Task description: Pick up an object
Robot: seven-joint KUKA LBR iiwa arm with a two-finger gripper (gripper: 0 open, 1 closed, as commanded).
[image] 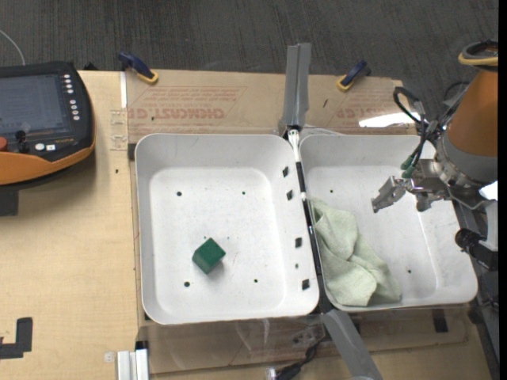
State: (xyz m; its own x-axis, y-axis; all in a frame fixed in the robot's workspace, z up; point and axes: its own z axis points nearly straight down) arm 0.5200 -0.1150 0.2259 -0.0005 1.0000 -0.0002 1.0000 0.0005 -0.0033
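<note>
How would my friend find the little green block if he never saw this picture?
Look at the two white bins side by side and pick the left bin. The green block sits alone on its floor, toward the front. The right bin holds a pale crumpled cloth instead.

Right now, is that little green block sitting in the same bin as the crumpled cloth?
No, the green block lies in the left bin, while the cloth lies in the right bin.

Dark grey carpet (198, 14) fills the top of the frame. Below it, the pale wooden counter (63, 252) carries a cardboard sheet (214, 105) held by two clamps (139, 67) at its upper edge.
</note>
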